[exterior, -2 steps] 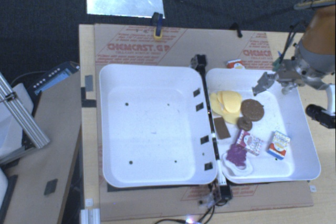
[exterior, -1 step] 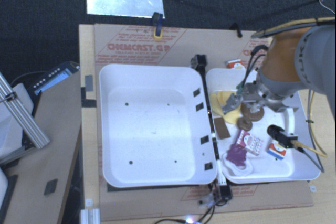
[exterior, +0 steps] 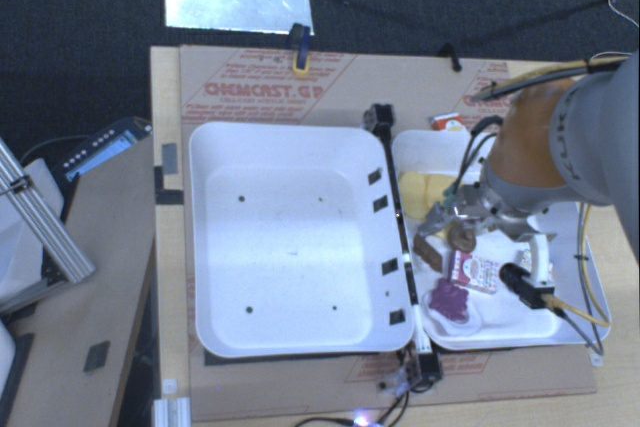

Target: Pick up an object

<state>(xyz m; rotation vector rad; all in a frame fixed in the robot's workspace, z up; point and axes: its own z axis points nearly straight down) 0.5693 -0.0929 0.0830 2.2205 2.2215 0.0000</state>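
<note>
Arm: nearest the lens, reaching from the right, bent down over right bin.
Gripper: low among the objects; grip state hidden, cannot tell.
Objects: yellow piece just above-left; pink packet and purple toy below.
Surface: cardboard-covered bench, dark carpet.
Bins: two; left bin beside.

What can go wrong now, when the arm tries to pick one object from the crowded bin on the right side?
1. The gripper hangs low over a tight cluster: a yellow object, a brown piece, a pink-white packet and a purple object. It may nudge a neighbour instead of grasping.
2. The brown piece lies close to the right bin's left wall, which could block a finger.
3. The arm's loose cables trail over the bin and might drag items.
</note>
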